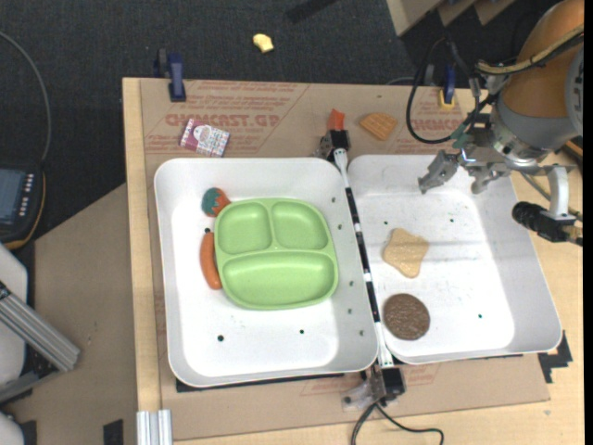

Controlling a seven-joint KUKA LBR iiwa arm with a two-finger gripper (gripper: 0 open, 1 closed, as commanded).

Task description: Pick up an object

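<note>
Over the far right corner of the right bin (519, 276), the gripper (457, 175) hangs with its two fingers spread apart and nothing between them. One fingertip (428, 182) points down toward the bin's far edge; the other sits just to its right. Both are apart from the objects below.

Two things lie in the right bin: a tan, star-like piece (406, 252) near the middle of its left half, and a round brown patty (406, 315) nearer the viewer, close to the bin's near left corner. The two are near each other but not touching.

Inside the left bin (185, 323) sits a green divided tray (275, 253). An orange sausage-shaped object (210, 259) lies against the tray's left side, and a small teal and orange object (215, 200) rests just beyond the tray's far left corner.

On the bench beyond the bins lie a tan cracker-like piece (378, 125) and a small printed packet (204, 136).
</note>
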